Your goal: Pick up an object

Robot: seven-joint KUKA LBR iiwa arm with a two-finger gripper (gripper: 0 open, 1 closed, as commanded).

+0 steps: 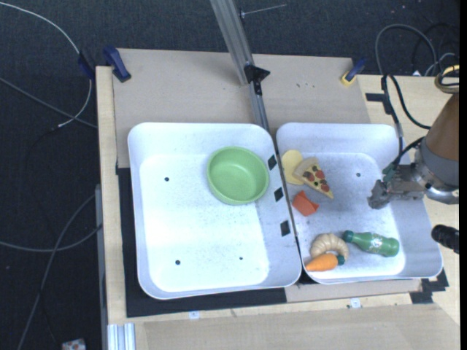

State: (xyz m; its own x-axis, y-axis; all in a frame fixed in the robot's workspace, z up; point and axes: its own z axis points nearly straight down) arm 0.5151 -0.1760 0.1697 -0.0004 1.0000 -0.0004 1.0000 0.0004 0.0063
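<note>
No object sits between my fingers; my grey two-finger gripper hangs over the right side of the right white bin, and I cannot tell how its tips stand. Near that bin's front edge lie a green plastic bottle, a tan croissant and an orange carrot. By its left wall sit a pizza slice and a red block. A round green bowl rests in the left white bin.

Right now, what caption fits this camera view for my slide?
Robot hand hovers over toy food in the right bin; green bowl sits in the left bin.
</note>
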